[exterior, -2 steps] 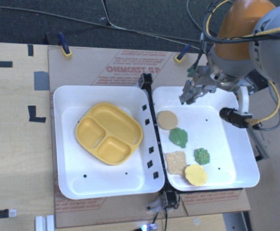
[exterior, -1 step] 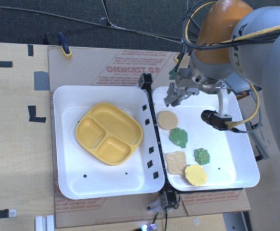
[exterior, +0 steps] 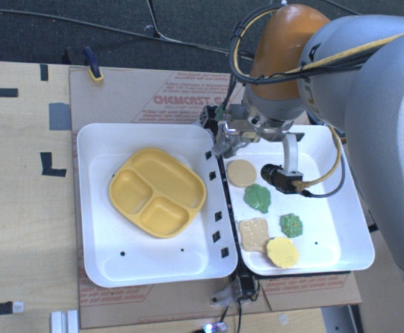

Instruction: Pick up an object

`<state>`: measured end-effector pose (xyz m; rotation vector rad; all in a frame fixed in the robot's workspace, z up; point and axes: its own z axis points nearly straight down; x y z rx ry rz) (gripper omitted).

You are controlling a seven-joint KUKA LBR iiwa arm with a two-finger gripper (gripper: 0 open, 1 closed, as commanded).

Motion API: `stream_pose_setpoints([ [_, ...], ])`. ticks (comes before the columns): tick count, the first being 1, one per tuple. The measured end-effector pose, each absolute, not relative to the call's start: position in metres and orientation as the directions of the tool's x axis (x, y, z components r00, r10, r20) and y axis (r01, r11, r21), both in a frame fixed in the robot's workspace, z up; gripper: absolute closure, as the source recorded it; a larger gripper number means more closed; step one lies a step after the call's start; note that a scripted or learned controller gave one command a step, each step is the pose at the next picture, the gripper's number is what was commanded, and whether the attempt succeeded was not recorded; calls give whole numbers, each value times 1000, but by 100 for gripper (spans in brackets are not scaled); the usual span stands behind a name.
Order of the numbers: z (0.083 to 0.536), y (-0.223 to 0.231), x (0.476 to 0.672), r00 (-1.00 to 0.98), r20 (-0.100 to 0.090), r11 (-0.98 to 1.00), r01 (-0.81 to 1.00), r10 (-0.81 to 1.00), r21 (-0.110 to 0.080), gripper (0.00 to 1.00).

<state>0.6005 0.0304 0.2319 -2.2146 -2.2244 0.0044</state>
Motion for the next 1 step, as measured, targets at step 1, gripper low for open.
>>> stream_pose_setpoints([
  [1, 216, 84, 601, -6, 0, 6, 1000, 1000, -4, 100],
])
